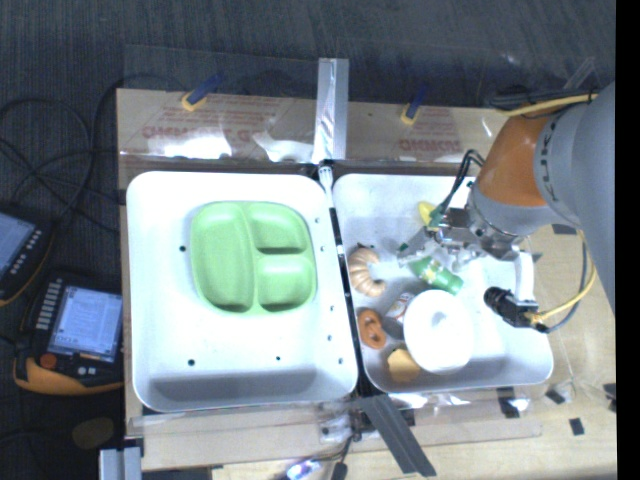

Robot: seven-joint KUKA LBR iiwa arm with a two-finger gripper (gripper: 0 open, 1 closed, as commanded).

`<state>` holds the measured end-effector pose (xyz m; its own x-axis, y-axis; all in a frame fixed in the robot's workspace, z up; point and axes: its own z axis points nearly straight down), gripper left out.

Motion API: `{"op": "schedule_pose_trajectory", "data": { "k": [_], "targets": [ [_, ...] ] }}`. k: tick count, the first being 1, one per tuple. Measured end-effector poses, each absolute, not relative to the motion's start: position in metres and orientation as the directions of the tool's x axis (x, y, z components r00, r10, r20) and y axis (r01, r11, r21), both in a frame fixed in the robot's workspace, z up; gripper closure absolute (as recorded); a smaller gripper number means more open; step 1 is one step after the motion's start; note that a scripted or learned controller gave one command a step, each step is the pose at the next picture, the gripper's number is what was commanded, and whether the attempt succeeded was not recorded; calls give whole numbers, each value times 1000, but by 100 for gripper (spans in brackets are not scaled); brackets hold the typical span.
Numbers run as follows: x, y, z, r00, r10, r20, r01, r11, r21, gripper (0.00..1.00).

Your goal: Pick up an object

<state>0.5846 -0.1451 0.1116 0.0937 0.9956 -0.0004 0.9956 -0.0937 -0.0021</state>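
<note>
We see two white bins side by side on the bench. The left bin (160,368) holds a green tray (252,255) with three compartments, lying flat near the bin's middle. The right bin (530,363) holds a small clutter of objects, and the arm (530,163) reaches down into it from the right, its orange band above the wrist.

The gripper (448,250) sits low in the right bin, toward its upper middle. A green object (440,273) lies right under it, touching or nearly touching the tool; we cannot tell whether it sits between the fingers, and the view does not let us judge how the gripper is set. A small yellow piece (427,211) shows just above and left of the gripper.

A white round lid or bowl (438,328) lies just below the gripper, near the bin's front. Left of the gripper we see a tan ring-shaped object (364,271) by the bin's left wall. Below it rests a brown doughnut-like piece (371,329), and a tan lump (403,365) lies at the front edge, beside the white round object.
</note>
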Motion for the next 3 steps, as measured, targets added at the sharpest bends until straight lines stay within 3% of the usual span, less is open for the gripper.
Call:
{"op": "schedule_pose_trajectory", "data": {
  "k": [1, 2, 3],
  "targets": [
    [593, -139, 89, -160, 987, -6, 987, 160, 6, 0],
    [556, -123, 107, -147, 989, -1, 989, 147, -2, 0],
    [525, -112, 90, -62, 998, -8, 998, 62, 17, 0]
  ]
}}
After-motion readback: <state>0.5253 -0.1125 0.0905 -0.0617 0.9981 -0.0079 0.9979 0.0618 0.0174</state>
